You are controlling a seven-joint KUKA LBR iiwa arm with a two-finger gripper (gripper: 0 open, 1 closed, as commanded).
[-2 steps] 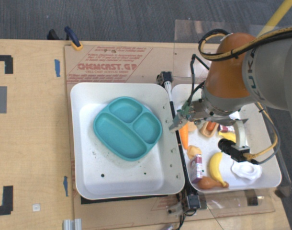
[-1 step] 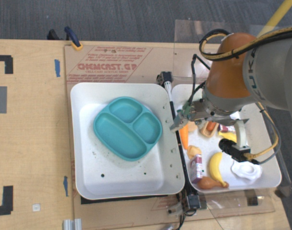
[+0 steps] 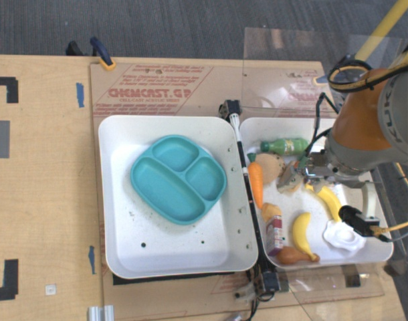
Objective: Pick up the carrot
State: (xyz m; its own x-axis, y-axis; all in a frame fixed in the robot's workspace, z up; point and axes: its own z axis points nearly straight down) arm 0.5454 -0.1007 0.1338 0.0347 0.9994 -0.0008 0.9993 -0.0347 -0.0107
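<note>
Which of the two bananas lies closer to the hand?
The upper banana, just right of the hand and under the arm. The other banana lies lower in the right bin, near its front wall.

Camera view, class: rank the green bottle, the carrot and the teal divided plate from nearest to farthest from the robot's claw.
Measured from the claw in the right bin:
1. Green bottle, just above the claw, at the bin's far side.
2. Carrot, left of the claw, along the bin's left wall.
3. Teal divided plate, in the left bin, clearly farthest.
</note>
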